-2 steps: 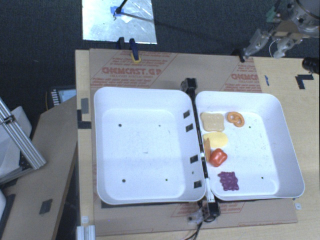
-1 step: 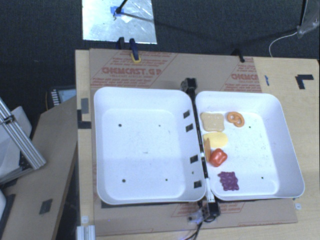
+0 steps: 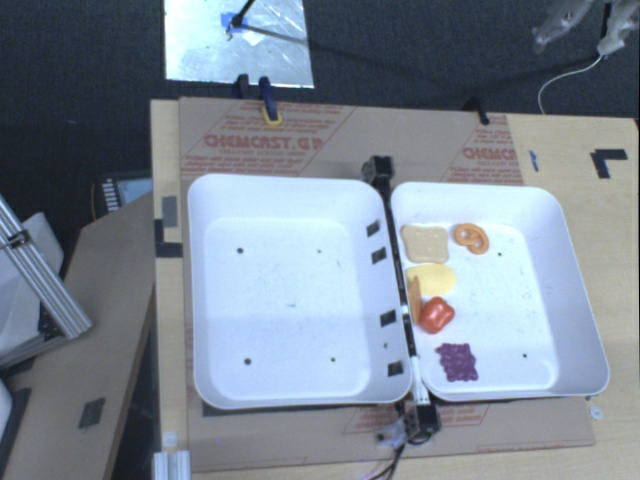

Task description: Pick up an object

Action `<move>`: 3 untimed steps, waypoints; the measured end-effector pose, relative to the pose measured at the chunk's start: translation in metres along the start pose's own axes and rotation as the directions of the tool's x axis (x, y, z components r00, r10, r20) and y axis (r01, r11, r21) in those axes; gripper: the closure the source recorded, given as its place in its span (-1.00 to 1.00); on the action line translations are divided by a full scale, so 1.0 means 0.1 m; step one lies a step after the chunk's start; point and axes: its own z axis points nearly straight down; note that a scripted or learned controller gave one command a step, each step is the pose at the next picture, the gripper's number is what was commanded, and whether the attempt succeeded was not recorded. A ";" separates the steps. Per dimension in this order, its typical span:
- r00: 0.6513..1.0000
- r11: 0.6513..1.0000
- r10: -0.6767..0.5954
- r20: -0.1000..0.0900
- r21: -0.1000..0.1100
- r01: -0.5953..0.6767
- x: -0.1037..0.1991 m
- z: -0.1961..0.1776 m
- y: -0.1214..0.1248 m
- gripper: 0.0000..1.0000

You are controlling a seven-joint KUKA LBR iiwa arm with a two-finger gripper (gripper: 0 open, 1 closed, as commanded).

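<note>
Objects for picking all lie in the right bin [image 3: 560, 268], gathered along its left side near the divider: a tan slice of toast [image 3: 424, 242], a small orange pretzel [image 3: 471, 237] just to its right, a yellow piece [image 3: 434, 279] below the toast, a red pepper-like piece [image 3: 436, 314] touching or nearly touching the yellow one's lower edge, and a purple bunch of grapes [image 3: 457, 361] lower down, apart from the rest. A thin orange sliver seems to lie against the bin wall beside the yellow piece, though it is too small to make out.

Judging by this, the task is at its start: nothing is lifted, and the gripper [image 3: 588, 16] sits far up in the top right corner of the view, over the dark floor and well apart from both bins. It is blurred; I cannot tell how far open it is, and nothing is seen in its hold.

Next, the arm would have to travel down and leftward to the right bin and settle over one item. The grapes or the pretzel look the easiest targets, each standing clear of its neighbours; the toast, yellow and red pieces are crowded and close to the wall.

Beside it, the left bin [image 3: 285, 288] shows a bare white floor with a few dark specks. Both bins rest on a brown cardboard-covered surface [image 3: 300, 138].
</note>
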 end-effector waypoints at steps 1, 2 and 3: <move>1.000 1.000 -0.001 -0.001 0.001 0.001 0.68 0.00 -0.01 -1.00; 1.000 1.000 -0.003 -0.003 0.001 0.003 1.52 0.00 -0.06 -1.00; 1.000 1.000 -0.002 -0.003 0.001 0.002 2.36 0.00 -0.04 -1.00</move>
